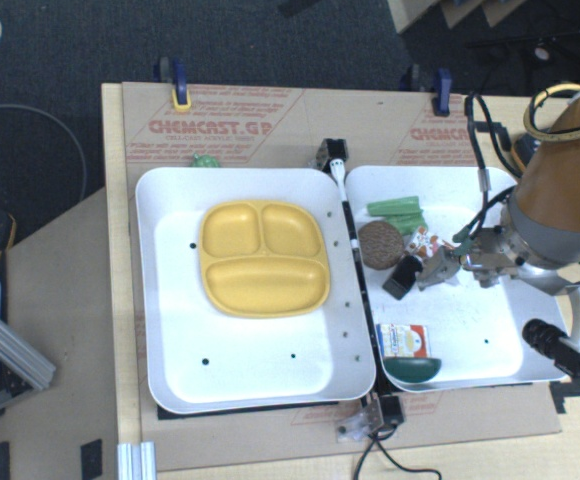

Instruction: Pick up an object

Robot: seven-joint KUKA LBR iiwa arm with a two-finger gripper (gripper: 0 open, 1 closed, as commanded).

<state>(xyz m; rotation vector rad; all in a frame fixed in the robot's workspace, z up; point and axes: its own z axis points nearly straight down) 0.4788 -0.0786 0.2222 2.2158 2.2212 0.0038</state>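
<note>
Nearest the camera, at the front edge of the right bin, lie one dark green bowl and one small white carton with red print, the carton touching the bowl's back rim. Two shallow white bins sit side by side on the worktop, their inner walls meeting along the middle.

One yellow divided plate with three compartments rests in the back half of the left bin; it is the single thing in that bin.

Toward the back left corner of the right bin lie one green block, one round brown disc just in front of it, one small red-and-white object beside the disc, and one black block slightly nearer the front.

From the right edge the arm reaches over the right bin, and its end effector hangs just beside the black block and the red-and-white object. Whether its fingers stand wide or narrow I cannot tell, and nothing shows plainly between them.
</note>
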